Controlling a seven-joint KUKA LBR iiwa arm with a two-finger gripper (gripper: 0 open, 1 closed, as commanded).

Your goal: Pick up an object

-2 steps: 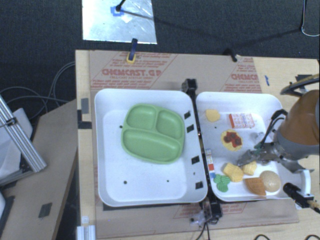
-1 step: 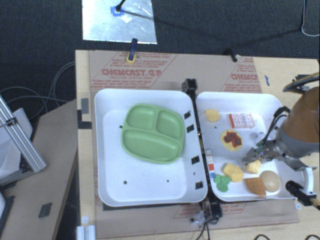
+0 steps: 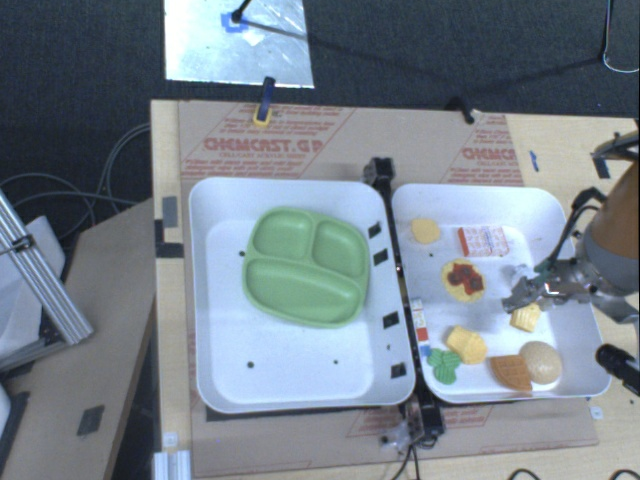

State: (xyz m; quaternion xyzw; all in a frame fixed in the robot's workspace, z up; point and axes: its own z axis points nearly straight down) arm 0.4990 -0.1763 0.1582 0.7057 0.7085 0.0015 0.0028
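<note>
Hand (image 3: 524,294) of dark metal, reaching in from the right over the right bin (image 3: 545,206), a shallow tray of smooth white plastic with rounded corners. Whether its two fingers stand apart or together cannot be told; nothing is seen clamped between them. Just below the hand, touching or nearly touching its tips, lies a small pale-yellow block (image 3: 526,317) with a ridged face. To the hand's left sits a round yellow disc topped with red and dark specks, a toy pizza (image 3: 465,280). Above and to the left of the hand lies a flat white packet (image 3: 482,240) with red print, and farther left of that a small smooth yellow lump (image 3: 426,231). Below and to the left of the hand rests a knobbly yellow piece (image 3: 466,345), with a green leafy toy (image 3: 444,366) beside it. Below the hand lie a tan waffle-patterned wedge (image 3: 511,372) and, touching it, a smooth cream egg-shaped piece (image 3: 541,360). Well to the hand's left, the left bin (image 3: 215,298) carries a matte green plate (image 3: 305,266) with three moulded compartments. Both bins rest on a printed cardboard sheet (image 3: 330,138) laid over the tabletop (image 3: 120,298).
</note>
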